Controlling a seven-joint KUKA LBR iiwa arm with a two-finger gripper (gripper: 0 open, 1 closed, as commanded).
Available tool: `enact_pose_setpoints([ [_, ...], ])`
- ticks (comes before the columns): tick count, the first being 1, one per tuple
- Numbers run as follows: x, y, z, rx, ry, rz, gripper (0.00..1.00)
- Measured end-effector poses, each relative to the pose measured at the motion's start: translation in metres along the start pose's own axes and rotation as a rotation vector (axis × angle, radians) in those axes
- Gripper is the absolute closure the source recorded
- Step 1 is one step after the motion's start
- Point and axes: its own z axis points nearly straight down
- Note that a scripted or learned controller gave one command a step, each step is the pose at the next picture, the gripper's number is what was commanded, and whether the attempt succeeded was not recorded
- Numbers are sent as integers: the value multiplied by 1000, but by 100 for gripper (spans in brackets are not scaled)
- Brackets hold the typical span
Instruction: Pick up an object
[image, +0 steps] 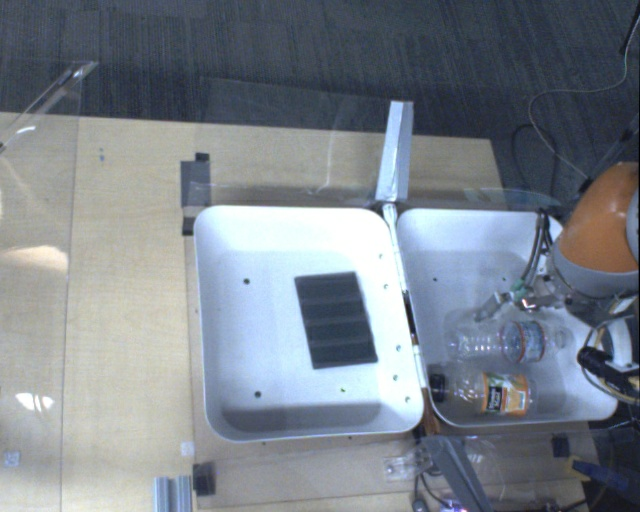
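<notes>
In the right bin (470, 235) lie two clear plastic bottles. One bottle (500, 343) lies on its side with a bluish label. The other bottle (485, 392), with an orange label and a black cap, lies near the bin's front wall. My gripper (517, 296) hangs low over the right bin, just above the far side of the bluish-label bottle. The arm's orange band (603, 228) sits to its right. A black ribbed rectangular pad (335, 319) lies flat in the middle of the left bin (230, 300).
A metal post (395, 150) stands at the back between the bins. Cables (605, 365) trail at the right bin's right edge. A clear panel (40, 260) covers the bench on the left.
</notes>
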Motion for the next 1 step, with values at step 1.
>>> enact_pose_setpoints([
  [1, -19, 9, 0, -2, -1, -151, 0],
])
